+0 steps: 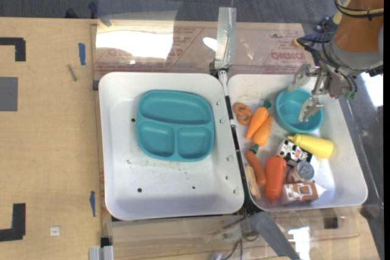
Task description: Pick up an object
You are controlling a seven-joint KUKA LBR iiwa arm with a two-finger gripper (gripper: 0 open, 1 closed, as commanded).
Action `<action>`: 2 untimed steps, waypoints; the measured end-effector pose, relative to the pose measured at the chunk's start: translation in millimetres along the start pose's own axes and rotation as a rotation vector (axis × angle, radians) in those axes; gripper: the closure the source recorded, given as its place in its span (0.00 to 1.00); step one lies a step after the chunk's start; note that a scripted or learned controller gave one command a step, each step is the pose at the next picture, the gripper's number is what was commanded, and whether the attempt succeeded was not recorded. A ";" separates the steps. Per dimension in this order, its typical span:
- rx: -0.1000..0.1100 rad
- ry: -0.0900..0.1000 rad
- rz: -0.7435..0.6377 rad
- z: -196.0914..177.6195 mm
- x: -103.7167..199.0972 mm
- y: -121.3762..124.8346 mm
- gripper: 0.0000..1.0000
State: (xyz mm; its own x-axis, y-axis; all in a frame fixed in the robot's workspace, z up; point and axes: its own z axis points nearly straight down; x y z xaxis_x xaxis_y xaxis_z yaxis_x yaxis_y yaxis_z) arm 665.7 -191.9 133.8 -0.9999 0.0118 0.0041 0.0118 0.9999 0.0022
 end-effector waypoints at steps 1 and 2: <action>0.007 -0.024 0.145 39.5 32.8 76.2 0.00; 0.002 -0.026 0.231 40.5 75.2 69.8 0.00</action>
State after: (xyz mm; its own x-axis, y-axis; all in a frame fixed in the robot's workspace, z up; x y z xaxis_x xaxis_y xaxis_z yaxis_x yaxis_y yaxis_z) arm 591.2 -121.1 93.7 -0.9704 0.2404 -0.0216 0.2404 0.9707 0.0018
